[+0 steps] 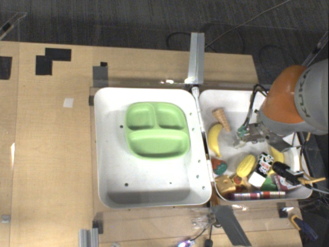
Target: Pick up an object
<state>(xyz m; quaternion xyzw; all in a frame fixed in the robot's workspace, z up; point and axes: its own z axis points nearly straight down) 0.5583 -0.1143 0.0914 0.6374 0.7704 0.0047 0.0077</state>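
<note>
My claw hovers over the right white bin, grip unreadable, the curved yellow plastic banana at nine o'clock, long axis running twelve-to-six

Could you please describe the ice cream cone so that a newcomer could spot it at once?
Look in the right bin, the one crowded with toys. Near its far left corner lies the ice cream cone, just above the banana. It is the lone tan, tapered piece, whereas its neighbours are yellow.

Green divided plate in left white bin.
</note>
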